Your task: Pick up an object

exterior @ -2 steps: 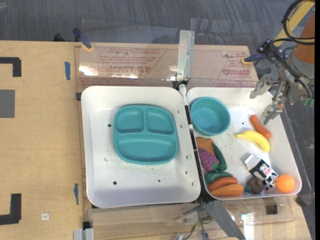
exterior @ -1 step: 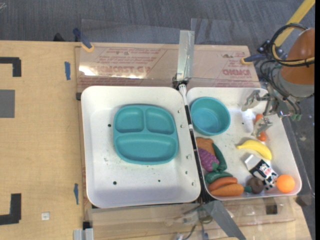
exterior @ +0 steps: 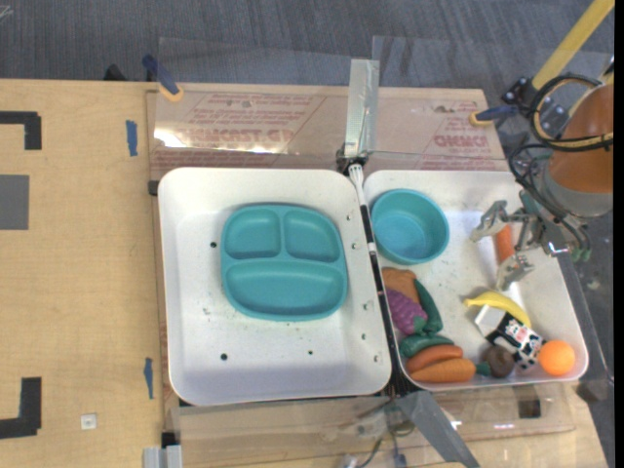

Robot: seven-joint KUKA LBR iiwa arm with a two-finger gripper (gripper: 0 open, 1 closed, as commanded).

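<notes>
My gripper (exterior: 500, 249) hangs over the right side of the right bin (exterior: 458, 188), fingers spread open. A small orange-red piece (exterior: 502, 244) lies between the two fingers, on or just above the bin floor; I cannot tell whether the fingers touch it. Just below the gripper lies a yellow banana (exterior: 497, 306). Further toward the front edge are a black-and-white toy (exterior: 516, 339), an orange ball (exterior: 557, 357) and a small brown piece (exterior: 499, 362).
A teal bowl (exterior: 409, 224) stands at the right bin's back left. Along its left wall lie a brown piece (exterior: 397, 281), a purple item (exterior: 404, 306), a green one (exterior: 425, 326) and orange carrots (exterior: 438, 359). The left bin (exterior: 190, 339) holds a teal divided plate (exterior: 285, 261).
</notes>
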